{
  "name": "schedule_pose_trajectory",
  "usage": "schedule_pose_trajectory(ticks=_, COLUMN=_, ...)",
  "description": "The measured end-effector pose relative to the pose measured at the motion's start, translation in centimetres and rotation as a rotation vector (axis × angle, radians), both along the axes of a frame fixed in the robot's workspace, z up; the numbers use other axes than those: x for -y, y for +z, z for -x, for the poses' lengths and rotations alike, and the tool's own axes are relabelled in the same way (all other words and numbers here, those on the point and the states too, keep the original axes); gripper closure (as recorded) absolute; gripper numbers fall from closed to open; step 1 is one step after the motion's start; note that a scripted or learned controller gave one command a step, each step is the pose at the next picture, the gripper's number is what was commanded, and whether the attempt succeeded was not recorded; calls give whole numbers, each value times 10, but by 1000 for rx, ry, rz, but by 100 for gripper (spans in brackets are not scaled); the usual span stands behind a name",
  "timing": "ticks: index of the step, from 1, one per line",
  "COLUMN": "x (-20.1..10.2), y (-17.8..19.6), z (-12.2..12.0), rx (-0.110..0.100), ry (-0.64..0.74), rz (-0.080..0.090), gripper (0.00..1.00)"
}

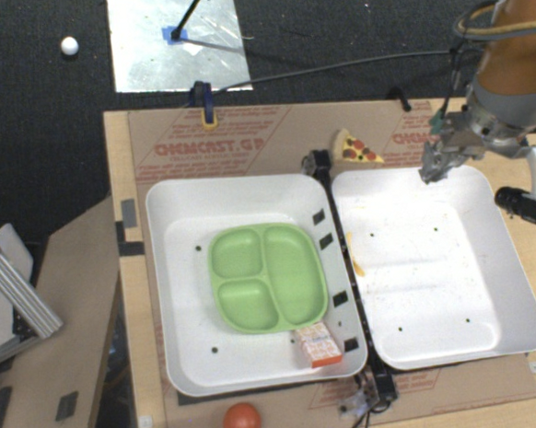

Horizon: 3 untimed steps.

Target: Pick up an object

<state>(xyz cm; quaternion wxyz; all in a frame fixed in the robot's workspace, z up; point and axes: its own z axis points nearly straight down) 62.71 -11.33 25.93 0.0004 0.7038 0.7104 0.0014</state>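
Gripper (434,170) first: it hung at the upper right of the frame, just over the far rim of the right bin (492,237), on the end of the grey and orange arm (509,51). From where I stood its tip was a small dark blur, and I could not tell how it was set, nor could I make out anything held in it.

Starting from the left of the frame, a small white ball (70,46) lay on the dark floor at upper left, and beside it a shiny sheet (148,42) with a blue clip (177,33) on it. Lower, the left bin (180,215) sat on a cardboard sheet (243,136). Inside it rested a green divided plate (268,278) with three compartments, roughly in the middle. Just beside the plate's near right corner lay a small red and white box (319,347), close to the bin's front wall. Outside that bin, on the cardboard at the lower edge of the frame, sat an orange-red ball (242,422).

Further right, a toy pizza slice (358,148) lay on the cardboard just behind the gap between the two bins. A thin yellow sliver (355,264) lay inside the right bin near its left wall, well apart from the gripper.
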Motion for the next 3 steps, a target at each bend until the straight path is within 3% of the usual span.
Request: schedule_pose_trajectory(ticks=3, x=-170, y=7, z=-6, rx=0, ry=1, rz=-1, gripper=100)
